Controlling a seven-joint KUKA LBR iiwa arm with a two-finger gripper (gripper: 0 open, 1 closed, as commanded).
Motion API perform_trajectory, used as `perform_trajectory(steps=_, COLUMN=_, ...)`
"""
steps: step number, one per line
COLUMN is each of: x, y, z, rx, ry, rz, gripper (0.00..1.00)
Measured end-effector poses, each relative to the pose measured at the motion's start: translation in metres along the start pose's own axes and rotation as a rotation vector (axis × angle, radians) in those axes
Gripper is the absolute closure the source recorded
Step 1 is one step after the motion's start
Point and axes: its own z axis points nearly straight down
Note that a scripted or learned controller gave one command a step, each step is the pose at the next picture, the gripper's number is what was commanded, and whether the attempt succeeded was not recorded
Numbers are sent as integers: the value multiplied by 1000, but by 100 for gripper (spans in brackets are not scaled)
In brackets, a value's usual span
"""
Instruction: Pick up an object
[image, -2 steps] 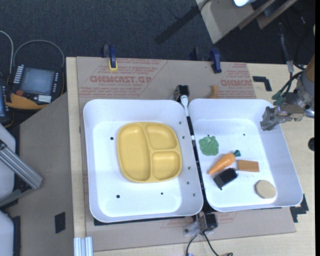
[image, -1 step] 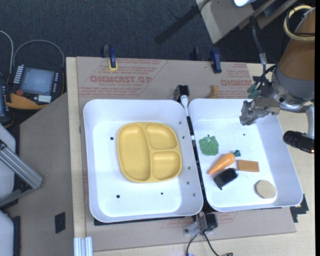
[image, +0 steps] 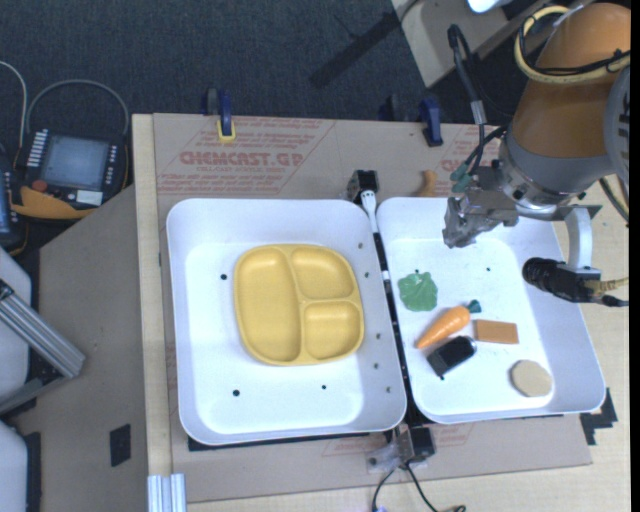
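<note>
The right bin (image: 500, 405) holds a green leafy piece (image: 418, 290), an orange carrot (image: 443, 325), a black block (image: 451, 356), a tan-orange flat rectangle (image: 496, 332) and a beige round disc (image: 531, 378). My gripper (image: 458, 234) hangs over the far part of the right bin, above and a little right of the green piece. Nothing shows between its fingers. From this angle the gap between them is not readable.
The left bin (image: 200, 400) holds a yellow divided plate (image: 297, 302). Blue clamps (image: 226, 115) sit on the bench's far edge. A screen device (image: 70, 165) stands beyond the bench at the left.
</note>
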Motion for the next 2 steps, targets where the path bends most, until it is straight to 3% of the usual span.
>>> perform_trajectory(steps=2, x=97, y=43, z=12, rx=-2, ry=-1, rz=1, gripper=100)
